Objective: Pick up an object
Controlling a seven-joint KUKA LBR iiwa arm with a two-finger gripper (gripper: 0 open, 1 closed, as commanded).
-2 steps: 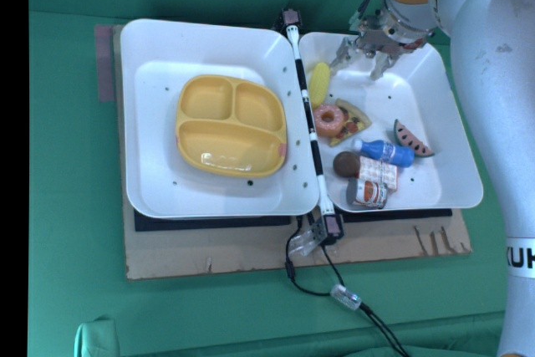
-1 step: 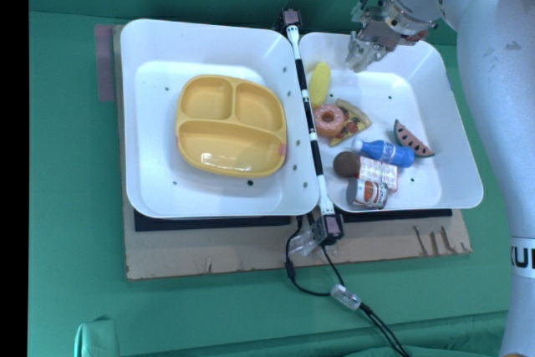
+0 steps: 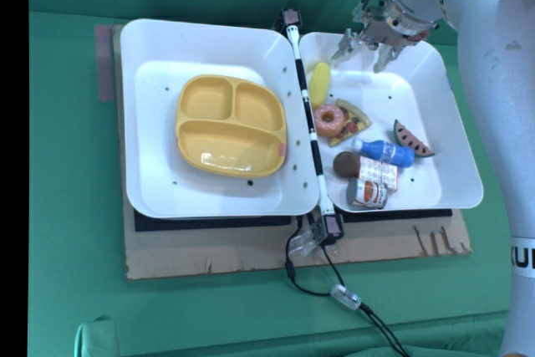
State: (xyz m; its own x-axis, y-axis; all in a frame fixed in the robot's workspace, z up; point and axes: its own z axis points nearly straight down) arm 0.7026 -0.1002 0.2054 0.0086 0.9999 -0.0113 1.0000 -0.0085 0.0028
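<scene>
My pincer [image 3: 365, 48] spread open, empty, over right bin's [image 3: 443, 109] far rim. Risk I see: toys cluster tight; donut [image 3: 328, 119] overlaps pizza slice [image 3: 351, 123], double-grab or slip likely.

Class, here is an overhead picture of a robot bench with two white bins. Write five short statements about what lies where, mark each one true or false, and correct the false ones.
1. The yellow divided plate lies in the left bin. True.
2. The gripper holds the blue bottle. False: it hangs open over the far end of the right bin with nothing between its fingers.
3. The donut lies in the right bin. True.
4. The watermelon slice sits on the plate. False: it lies in the right bin.
5. The yellow banana-like piece lies next to the divider. True.
</scene>
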